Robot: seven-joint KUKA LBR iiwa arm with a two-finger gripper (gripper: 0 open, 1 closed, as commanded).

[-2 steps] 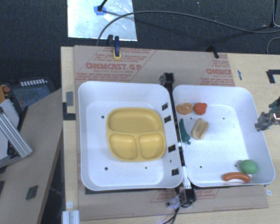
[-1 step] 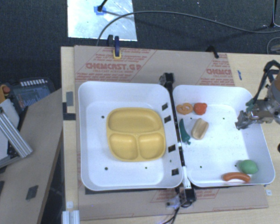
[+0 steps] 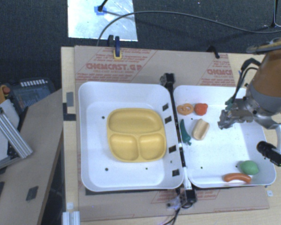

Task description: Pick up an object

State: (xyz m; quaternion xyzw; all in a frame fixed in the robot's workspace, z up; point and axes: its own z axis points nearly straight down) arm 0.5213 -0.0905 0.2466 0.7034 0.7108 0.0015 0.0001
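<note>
Arm's fingers (image 3: 226, 121) hover over right bin (image 3: 215, 165), near bread roll (image 3: 200, 129)

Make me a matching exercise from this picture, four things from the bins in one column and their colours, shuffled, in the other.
Things:
1. Tray
2. Ball
3. Sausage
4. Bun

Colours:
A. Orange-red
B. Tan
C. Yellow
D. Green

Pairs: 1-C, 2-D, 3-A, 4-B
</note>
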